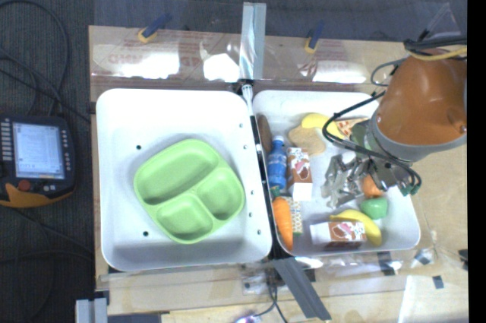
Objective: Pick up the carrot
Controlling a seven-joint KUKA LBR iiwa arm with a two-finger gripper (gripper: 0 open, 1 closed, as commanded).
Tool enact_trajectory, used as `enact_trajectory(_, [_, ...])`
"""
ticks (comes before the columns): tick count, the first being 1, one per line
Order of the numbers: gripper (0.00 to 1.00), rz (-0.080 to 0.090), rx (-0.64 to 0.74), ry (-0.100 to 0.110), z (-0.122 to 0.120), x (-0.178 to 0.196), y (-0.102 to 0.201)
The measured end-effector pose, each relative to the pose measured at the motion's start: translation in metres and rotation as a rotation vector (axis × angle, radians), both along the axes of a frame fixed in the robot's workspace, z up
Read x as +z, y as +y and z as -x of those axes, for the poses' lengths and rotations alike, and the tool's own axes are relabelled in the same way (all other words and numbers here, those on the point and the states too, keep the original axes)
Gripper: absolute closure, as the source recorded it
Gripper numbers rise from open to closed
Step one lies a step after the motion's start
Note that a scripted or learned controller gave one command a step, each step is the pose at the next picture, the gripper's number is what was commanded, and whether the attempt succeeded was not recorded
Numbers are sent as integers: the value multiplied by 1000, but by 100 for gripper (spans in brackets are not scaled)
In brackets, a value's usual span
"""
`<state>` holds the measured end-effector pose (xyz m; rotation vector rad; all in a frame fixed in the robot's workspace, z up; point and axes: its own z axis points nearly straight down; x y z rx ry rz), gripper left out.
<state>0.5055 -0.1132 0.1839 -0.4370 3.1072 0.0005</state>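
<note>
Two white bins side by side on the bench. Left bin [121, 162] holds a green divided plate [190, 188], lying at a slant near its middle. Right bin [406, 234] is cluttered. The carrot [282, 221] lies along that bin's left wall toward the near corner, orange, lengthwise near-to-far, just beside a small patterned packet [296, 221]. Far of the carrot, a blue bottle [276, 166] rests against the same wall. A banana [363, 223] sits on a brown-and-white box [342, 232] at the near side, with a green item [373, 206] just beyond. A yellow piece [314, 120] lies at the far side. The gripper [343, 181] hangs over the bin's middle, well right of the carrot; whether it is open or closed cannot be told, and nothing is seen held. A teach pendant [34, 159] lies off the bench at far left.
</note>
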Motion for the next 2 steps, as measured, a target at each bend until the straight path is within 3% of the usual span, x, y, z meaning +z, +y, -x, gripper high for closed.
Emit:
enact_trajectory(1, [100,0,-1,-3,-2,9,1])
enact_trajectory(2, [100,2,455,-2,-57,64,-54])
